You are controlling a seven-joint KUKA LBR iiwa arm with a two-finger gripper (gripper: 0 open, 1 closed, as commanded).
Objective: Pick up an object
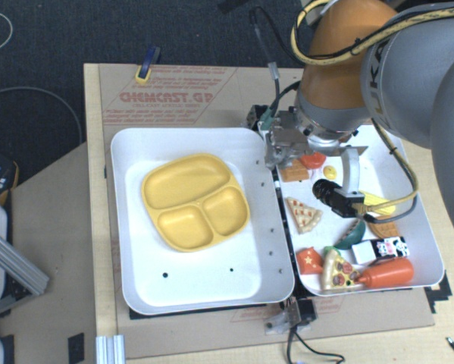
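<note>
Left bin point(128, 203): one yellow plate point(195, 201)

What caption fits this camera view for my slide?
KUKA arm's gripper lowered over the right bin of toy food, beside the left bin holding a yellow divided plate.

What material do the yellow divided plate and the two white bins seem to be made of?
Yellow divided plate: probably moulded plastic with a matte, slightly soft sheen, judging by its rounded compartments. Left bin and right bin: likely thin glossy plastic, with smooth rounded rims; painted metal cannot be excluded.
</note>
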